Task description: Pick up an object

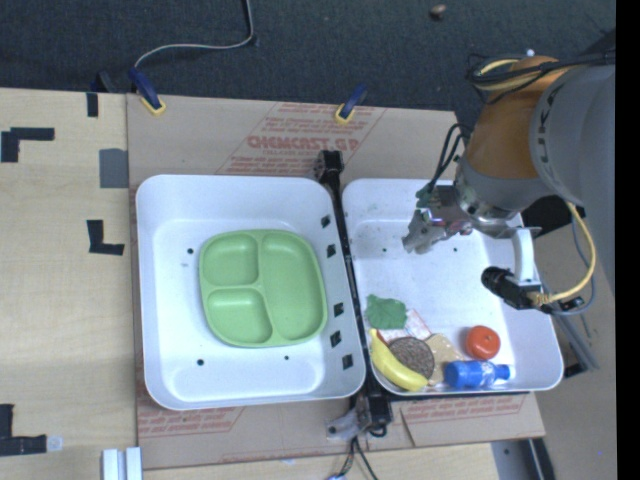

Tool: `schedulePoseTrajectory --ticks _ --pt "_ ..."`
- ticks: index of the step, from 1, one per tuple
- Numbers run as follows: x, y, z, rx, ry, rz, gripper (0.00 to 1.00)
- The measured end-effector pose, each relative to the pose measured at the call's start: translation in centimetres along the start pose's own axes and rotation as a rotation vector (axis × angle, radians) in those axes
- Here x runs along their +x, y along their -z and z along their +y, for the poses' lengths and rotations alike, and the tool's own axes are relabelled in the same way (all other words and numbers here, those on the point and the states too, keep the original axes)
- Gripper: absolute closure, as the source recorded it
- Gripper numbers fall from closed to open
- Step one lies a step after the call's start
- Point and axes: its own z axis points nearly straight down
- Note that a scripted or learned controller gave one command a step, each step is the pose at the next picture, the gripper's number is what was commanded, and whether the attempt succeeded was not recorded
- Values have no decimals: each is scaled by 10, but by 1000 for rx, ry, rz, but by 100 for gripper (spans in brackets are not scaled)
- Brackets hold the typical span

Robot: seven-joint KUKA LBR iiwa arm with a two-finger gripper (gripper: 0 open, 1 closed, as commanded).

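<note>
approach step: the two-finger gripper (pixel 425 230) hangs over bare floor in the upper part of the right-hand white bin (pixel 545 353), holding nothing; finger spread i cannot tell. candidates sit clustered at the bin's lower edge: yellow banana (pixel 393 364), orange round fruit (pixel 483 342), blue bottle (pixel 472 374). next move calls for travel toward lower frame, then descent.

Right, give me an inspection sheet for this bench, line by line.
Surface: cardboard-covered bench, two white bins side by side.
Job's things: right bin holds banana, orange ball, blue bottle, green leafy item, brown speckled disc, all at its near edge.
Clutter: green divided plate in left bin.
Grippers: gripper over right bin's far part, nothing seen between fingers.
Cables: black cable on the floor.
Surroundings: dark carpet.
</note>
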Motion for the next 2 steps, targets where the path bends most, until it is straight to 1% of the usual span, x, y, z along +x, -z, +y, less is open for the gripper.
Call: schedulePoseTrajectory --ticks 1,2 --pt "-3 0 -9 1 0 0 100" --pt "16 0 -5 1 0 1 100"
